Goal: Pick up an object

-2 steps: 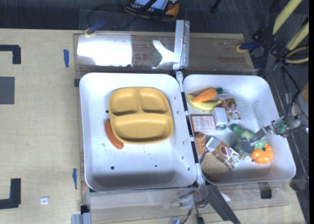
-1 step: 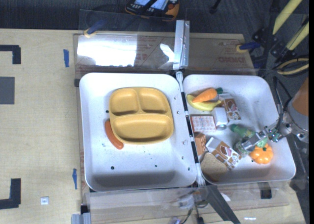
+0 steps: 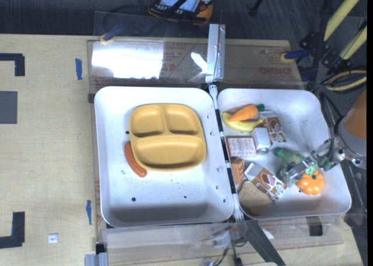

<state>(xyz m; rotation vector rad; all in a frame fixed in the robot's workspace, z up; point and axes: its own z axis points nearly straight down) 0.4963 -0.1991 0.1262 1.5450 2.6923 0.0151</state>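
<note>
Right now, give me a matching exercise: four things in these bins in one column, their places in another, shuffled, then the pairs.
Things:
1. yellow three-compartment plastic tray
2. orange sausage-shaped toy
3. orange toy carrot with a green top
4. small orange toy pumpkin

Places:
A. right bin, near-right part
B. left bin, middle
C. right bin, far-left part, on a yellow banana
D. left bin, against the tray's left edge

Pairs: 1-B, 2-D, 3-C, 4-A

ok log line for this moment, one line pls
hand: low in right bin | beside: orange pepper | grasp: unconfirmed | left bin: yellow tray, sausage
</note>
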